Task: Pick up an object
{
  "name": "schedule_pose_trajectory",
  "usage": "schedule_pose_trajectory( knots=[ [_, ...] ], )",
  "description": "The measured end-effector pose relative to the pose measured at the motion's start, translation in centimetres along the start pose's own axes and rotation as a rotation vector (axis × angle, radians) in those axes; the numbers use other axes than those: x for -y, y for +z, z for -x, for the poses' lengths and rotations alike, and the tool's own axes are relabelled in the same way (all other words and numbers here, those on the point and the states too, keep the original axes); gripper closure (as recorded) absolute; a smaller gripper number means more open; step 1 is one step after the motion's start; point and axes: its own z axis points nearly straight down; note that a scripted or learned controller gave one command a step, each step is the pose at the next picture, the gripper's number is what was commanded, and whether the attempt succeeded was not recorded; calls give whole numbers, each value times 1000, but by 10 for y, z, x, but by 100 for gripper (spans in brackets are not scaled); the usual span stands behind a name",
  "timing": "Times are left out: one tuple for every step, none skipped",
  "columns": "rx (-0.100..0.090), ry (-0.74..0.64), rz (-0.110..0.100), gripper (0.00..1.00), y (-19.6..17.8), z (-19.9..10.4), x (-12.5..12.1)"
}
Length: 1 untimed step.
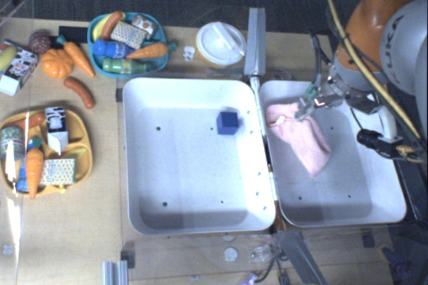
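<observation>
We see the arm (394, 23) entering from the upper right of the frame, its orange band uppermost, its grey body bent down and leftward over the right bin (374, 210). Black and yellow cables loop around it.

The gripper (306, 110) sits at the upper left part of the right bin, tilted down toward the left. Its tip is just at the upper edge of the pink cloth (301, 136). We cannot tell how far apart the jaws stand, nor whether any cloth lies between them; the tip is too small and blurred.

The pink cloth lies crumpled in the left half of the right bin, running from the upper left corner diagonally down to the right.

In the left bin (187, 210) we note one blue cube (228, 122), right of centre in the upper part, well apart from the gripper.

Above the bins, centre frame: a white round lid (221, 43). Upper left: a blue bowl (127, 43) holding toy food. Far left: a yellow tray (43, 153) with more toy food, and loose toy carrots and a sausage on the bench (107, 143).
</observation>
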Motion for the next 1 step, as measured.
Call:
schedule_pose_trajectory(
  knots=[
    [0,110,-2,100,1,-31,-46]
  ],
)
